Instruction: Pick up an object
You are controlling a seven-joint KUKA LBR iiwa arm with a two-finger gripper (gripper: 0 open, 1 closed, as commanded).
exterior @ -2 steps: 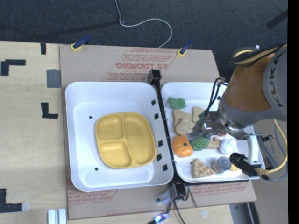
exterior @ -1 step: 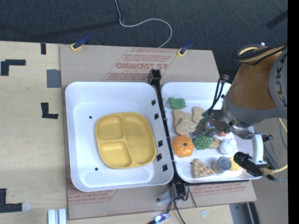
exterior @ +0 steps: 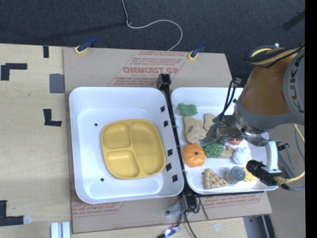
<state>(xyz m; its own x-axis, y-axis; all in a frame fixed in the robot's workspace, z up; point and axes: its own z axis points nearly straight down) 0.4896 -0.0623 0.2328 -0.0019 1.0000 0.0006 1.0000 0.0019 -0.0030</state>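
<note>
Arm: grey and orange KUKA arm [exterior: 272, 90] fills the right side of the frame, rising closest to the lens and bending down over the right bin.
Pincer: dark pincer [exterior: 216, 135] sits low in the middle of the right bin, just above the green grapes; whether it is spread or closed cannot be told, and nothing is seen held in it.
Right bin: white bin [exterior: 198, 94] at centre right holds toy food.
Objects to pick: orange pumpkin [exterior: 194, 154] at the bin's left edge; green grapes [exterior: 214, 149] just beside it; pizza slice [exterior: 213, 179] at lower centre; grey cap-like piece [exterior: 236, 174] next to the slice; green leafy piece [exterior: 187, 108] at the top; tan bread-like pieces [exterior: 194, 129] below it.
Left bin: white bin [exterior: 81, 103] at centre holds a yellow divided plate [exterior: 132, 148].
Table: cardboard-covered table [exterior: 143, 68] carries both bins.
</note>
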